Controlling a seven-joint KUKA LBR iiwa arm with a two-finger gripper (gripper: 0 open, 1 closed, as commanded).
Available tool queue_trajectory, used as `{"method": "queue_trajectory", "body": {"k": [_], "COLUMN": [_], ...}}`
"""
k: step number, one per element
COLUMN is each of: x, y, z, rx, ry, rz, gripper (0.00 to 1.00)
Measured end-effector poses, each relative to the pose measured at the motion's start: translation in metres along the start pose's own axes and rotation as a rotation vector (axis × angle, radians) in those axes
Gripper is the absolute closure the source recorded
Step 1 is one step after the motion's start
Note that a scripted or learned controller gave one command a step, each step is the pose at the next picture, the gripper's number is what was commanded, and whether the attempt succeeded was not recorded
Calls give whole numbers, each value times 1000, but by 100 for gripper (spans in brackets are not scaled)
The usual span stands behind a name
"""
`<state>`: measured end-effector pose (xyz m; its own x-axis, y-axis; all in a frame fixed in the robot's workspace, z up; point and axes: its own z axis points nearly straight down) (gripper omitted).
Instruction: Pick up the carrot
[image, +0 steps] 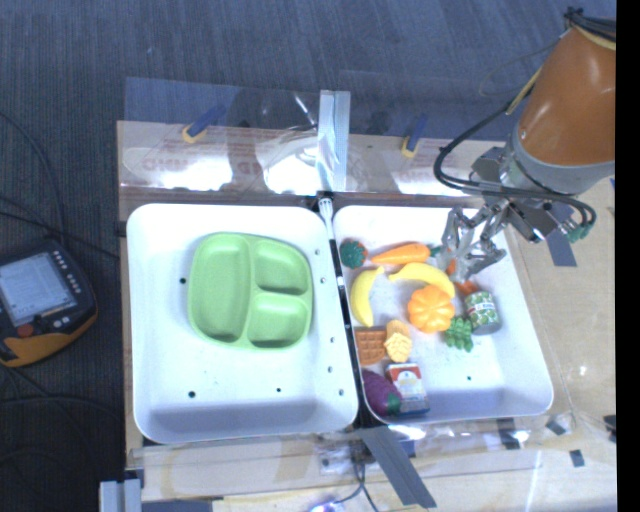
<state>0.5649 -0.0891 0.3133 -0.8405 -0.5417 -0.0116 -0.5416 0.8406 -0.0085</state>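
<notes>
The carrot (402, 252) is orange and lies on its side near the far edge of the right bin (500, 385), with a dark green leafy piece (350, 252) at its left end. My gripper (470, 258) hangs over the same bin just to the right of the carrot, a short gap away from its tip. Its metal fingers (455, 238) point down and stand open, with nothing between them. A small orange-red bit (466, 287) lies just below the fingertips.
Packed around the carrot are a yellow banana (425, 275), a second banana (364, 297), an orange pumpkin (432, 308), a small can (482, 308), broccoli (460, 333), corn (398, 346), a waffle (370, 346), an eggplant (378, 390) and a carton (408, 384). A green divided plate (250, 288) sits in the left bin (170, 400).
</notes>
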Motion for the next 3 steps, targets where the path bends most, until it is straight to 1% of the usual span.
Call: {"method": "queue_trajectory", "body": {"k": [1, 2, 3], "x": [1, 5, 30], "y": [1, -18, -10], "z": [5, 194, 222], "rx": [-8, -21, -2], "ry": [7, 19, -1], "rz": [-1, -82, -72], "gripper": [0, 0, 0]}}
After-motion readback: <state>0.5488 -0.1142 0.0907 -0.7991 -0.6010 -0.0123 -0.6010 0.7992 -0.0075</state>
